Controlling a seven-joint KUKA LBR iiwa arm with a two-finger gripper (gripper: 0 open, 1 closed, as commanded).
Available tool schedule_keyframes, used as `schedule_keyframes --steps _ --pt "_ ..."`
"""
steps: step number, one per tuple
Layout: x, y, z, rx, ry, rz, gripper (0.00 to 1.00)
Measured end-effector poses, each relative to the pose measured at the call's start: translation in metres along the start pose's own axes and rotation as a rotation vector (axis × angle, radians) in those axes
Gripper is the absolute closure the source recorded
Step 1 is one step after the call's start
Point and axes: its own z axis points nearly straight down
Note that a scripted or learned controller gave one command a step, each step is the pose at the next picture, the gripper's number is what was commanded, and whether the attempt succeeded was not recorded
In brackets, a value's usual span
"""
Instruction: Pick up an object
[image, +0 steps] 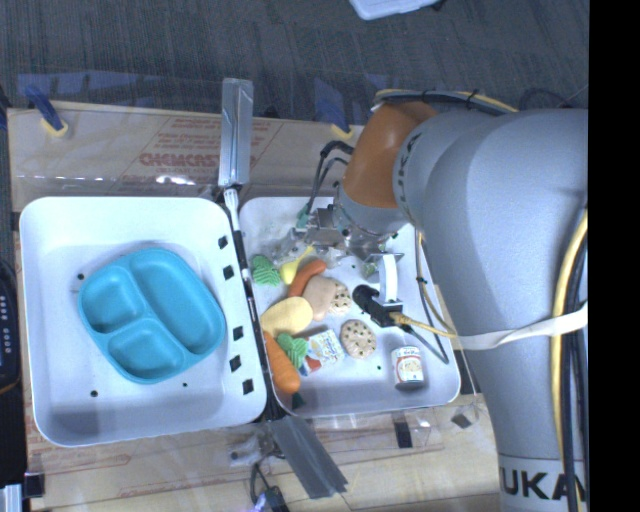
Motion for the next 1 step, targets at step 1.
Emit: schedule_keyframes --steps 1 --pt "-0.0070 0.0051 -0.0002 -0.003 -0.002 -0.211 0.00"
